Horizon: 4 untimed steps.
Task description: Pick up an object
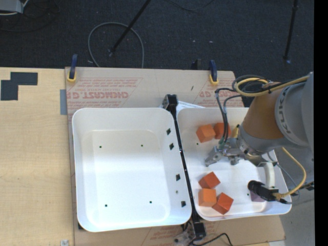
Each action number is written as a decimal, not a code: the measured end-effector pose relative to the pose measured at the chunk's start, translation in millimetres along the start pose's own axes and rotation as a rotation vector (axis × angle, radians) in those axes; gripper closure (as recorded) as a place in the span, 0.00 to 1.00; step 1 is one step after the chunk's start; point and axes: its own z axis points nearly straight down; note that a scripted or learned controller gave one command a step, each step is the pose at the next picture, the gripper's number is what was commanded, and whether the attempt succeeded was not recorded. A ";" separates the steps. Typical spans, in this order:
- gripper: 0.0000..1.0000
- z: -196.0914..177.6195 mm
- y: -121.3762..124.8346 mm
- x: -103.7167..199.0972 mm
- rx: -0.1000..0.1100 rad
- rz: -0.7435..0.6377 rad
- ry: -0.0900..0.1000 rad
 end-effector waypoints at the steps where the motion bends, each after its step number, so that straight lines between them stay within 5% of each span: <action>1: 0.00 0.8 50.9 4.5 0.000 0.002 -0.001; 2: 0.00 2.0 92.3 11.2 0.015 0.008 -0.002; 3: 0.00 1.0 68.0 14.3 0.003 0.003 -0.001; 4: 0.00 1.0 101.7 9.7 0.028 0.008 0.002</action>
